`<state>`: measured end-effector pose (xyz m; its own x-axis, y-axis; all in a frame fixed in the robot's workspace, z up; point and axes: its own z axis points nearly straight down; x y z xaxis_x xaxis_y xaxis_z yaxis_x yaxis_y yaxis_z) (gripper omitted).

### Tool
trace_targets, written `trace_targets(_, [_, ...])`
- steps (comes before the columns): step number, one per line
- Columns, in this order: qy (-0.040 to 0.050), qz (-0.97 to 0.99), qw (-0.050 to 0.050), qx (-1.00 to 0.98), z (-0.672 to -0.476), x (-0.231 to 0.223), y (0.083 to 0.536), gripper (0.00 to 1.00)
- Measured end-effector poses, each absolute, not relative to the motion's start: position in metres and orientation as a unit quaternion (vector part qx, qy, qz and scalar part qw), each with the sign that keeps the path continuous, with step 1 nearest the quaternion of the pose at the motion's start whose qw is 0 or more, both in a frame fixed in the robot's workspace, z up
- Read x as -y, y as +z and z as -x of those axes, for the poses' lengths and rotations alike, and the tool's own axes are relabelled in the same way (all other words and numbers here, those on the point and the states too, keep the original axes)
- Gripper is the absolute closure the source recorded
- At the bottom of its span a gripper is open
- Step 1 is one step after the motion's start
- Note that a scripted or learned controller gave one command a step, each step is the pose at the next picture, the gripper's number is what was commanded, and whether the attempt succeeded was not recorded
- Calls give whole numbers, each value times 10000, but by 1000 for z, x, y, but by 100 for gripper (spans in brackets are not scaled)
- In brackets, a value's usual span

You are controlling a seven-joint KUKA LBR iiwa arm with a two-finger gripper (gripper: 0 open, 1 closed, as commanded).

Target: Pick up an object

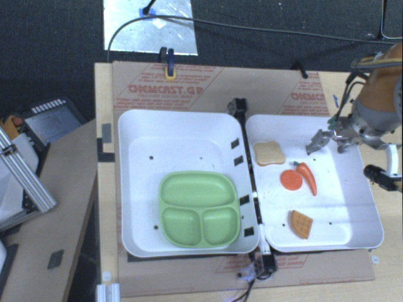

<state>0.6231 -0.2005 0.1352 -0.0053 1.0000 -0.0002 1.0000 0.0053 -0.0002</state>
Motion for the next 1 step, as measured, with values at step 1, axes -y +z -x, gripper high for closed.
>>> trace_targets(1, [-5,-7052,-5,-7090,-623,200,83,0])
